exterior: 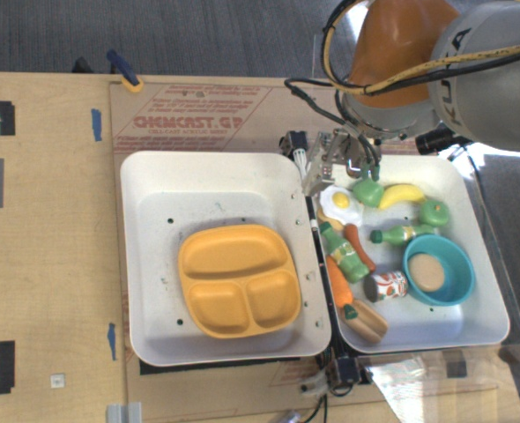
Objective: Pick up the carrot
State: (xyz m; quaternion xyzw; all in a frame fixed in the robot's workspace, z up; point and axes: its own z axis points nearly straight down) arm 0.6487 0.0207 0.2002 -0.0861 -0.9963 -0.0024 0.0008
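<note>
Gripper [352, 161] hung over the far left corner of the right bin [485, 320]; whether it was open or closed could not be told from the view, and nothing was seen held. Just below it lay a fried egg [338, 204], a green piece [367, 191] and a banana [401, 195]. Carrot [341, 289] lay along the right bin's left wall, toward the near end, well apart from the gripper. A teal bowl [438, 271] sat to its right. Left bin [145, 236] held a yellow divided tray [239, 279].
</note>
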